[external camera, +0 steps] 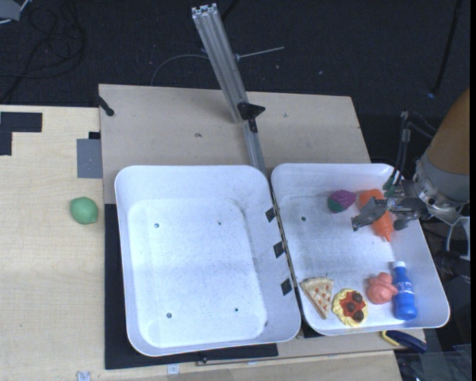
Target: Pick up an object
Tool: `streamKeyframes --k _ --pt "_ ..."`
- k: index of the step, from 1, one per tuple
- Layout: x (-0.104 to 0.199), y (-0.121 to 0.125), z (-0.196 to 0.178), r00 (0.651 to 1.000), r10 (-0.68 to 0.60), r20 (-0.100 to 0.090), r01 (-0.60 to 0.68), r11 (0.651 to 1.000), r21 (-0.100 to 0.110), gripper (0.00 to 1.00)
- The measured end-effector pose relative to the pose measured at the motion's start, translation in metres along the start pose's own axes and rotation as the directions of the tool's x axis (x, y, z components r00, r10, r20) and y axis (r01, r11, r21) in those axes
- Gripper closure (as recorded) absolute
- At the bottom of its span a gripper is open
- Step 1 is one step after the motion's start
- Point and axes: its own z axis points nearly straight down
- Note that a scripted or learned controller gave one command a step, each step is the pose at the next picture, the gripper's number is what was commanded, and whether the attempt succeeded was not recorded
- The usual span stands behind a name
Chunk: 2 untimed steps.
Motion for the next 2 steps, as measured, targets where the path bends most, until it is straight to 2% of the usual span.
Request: streamKeyframes --k 2 --pt "0.001 0.002 0.115 1.000 0.000 -0.001 0.000 1.000 0.001 0.00"
